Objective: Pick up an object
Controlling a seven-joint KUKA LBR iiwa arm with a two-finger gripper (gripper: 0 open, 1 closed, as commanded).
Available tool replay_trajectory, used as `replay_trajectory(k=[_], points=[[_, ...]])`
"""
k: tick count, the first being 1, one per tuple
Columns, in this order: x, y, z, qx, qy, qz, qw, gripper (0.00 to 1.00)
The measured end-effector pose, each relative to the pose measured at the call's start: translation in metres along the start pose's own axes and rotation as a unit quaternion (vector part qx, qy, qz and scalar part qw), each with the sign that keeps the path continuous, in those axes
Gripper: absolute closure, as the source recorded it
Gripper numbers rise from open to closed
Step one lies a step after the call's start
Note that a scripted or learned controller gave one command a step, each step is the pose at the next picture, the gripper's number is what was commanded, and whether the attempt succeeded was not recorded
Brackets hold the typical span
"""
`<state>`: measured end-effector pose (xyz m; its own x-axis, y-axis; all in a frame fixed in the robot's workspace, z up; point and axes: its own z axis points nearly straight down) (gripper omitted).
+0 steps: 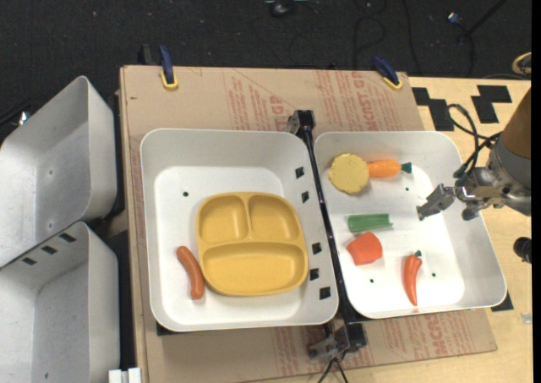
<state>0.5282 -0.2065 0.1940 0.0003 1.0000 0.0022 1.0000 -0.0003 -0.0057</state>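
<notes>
The right bin (pixel 473 284) holds a round yellow biscuit (pixel 348 173), a carrot (pixel 385 168) touching its right side, a green bar (pixel 369 222), an orange-red chunk (pixel 365 248) and a red chili (pixel 412 278). My gripper (pixel 453 204) hangs over the right part of this bin, right of the green bar and above the chili. Its two dark fingers (pixel 435 202) stand spread apart, open, with nothing between them.
The left bin (pixel 161 204) carries a yellow divided plate (pixel 252 243) and a sausage (pixel 191 271) lying left of it. A black divider (pixel 319 221) separates the bins. Two white tubs (pixel 51 170) stand off the bench at the far left.
</notes>
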Motion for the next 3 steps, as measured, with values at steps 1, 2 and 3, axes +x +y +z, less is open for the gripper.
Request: replay_trajectory(k=[1, 2, 3], points=[[-0.004, 0.009, 0.051, -0.001, 0.0, 0.0, 1.0, 0.0], [-0.003, 0.009, 0.105, -0.001, 0.0, 0.0, 1.0, 0.0], [-0.003, 0.01, 0.091, -0.003, -0.001, 0.0, 1.0, 1.0]])
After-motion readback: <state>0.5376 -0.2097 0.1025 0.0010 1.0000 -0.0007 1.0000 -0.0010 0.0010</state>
